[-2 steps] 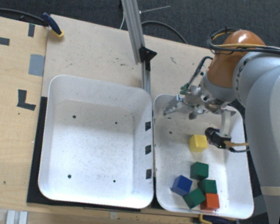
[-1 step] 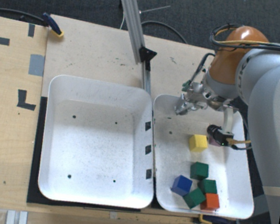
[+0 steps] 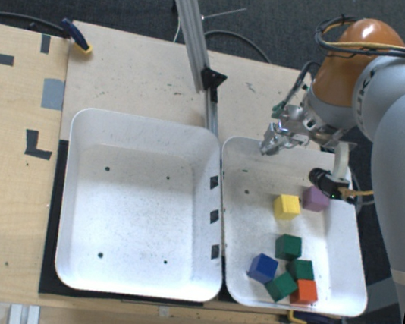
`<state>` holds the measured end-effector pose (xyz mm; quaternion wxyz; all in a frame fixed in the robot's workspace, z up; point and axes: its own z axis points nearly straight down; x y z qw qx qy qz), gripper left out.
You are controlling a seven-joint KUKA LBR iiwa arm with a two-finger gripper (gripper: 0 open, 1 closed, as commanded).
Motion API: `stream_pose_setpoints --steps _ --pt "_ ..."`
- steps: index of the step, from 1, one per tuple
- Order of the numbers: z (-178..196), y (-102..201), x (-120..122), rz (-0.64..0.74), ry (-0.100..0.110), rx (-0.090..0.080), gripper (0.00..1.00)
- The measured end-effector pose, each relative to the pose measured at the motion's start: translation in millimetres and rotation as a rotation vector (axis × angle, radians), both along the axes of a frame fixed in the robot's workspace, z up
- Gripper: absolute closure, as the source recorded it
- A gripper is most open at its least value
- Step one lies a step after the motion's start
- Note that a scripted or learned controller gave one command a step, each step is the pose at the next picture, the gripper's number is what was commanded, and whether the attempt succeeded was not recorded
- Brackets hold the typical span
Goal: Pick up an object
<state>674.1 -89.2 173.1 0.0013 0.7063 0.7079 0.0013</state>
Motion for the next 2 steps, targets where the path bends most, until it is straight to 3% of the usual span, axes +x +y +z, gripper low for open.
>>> stream_pose_setpoints --steps 1,2 --pt "53.2 0.4 0.8 -0.001 0.0 0.0 1.0" --pt "43.6 52.3 -7.3 0.003 0.007 0.001 1.0"
